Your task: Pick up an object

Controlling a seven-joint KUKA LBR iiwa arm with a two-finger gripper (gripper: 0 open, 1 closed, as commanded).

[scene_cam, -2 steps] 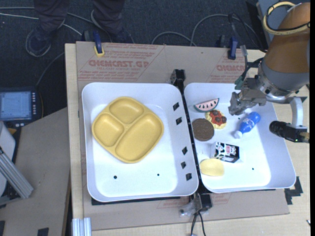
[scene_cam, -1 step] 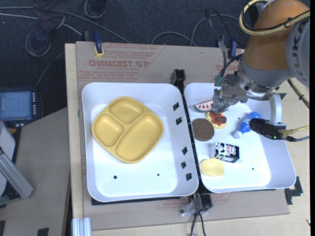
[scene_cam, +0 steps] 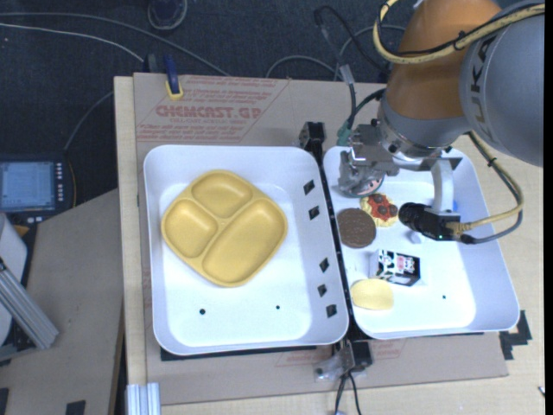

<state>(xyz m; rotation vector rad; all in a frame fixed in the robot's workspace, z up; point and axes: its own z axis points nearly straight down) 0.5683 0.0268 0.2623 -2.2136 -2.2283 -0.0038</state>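
Four small objects crowd the right bin [scene_cam: 484,305]'s near-left side; the pincer [scene_cam: 361,173] hangs above the brown disc [scene_cam: 355,228], its grip state impossible to tell.

Glossy white plastic bins [scene_cam: 173,309], a smooth yellow, seemingly plastic tray [scene_cam: 225,226], matt cardboard-like board [scene_cam: 216,102] beneath.

Arm [scene_cam: 510,67]: grey casing w/ bulbous orange band [scene_cam: 436,54] above wrist. Yellow cable [scene_cam: 397,7] looped over band. Metallic wrist assy [scene_cam: 367,162], black cabling.
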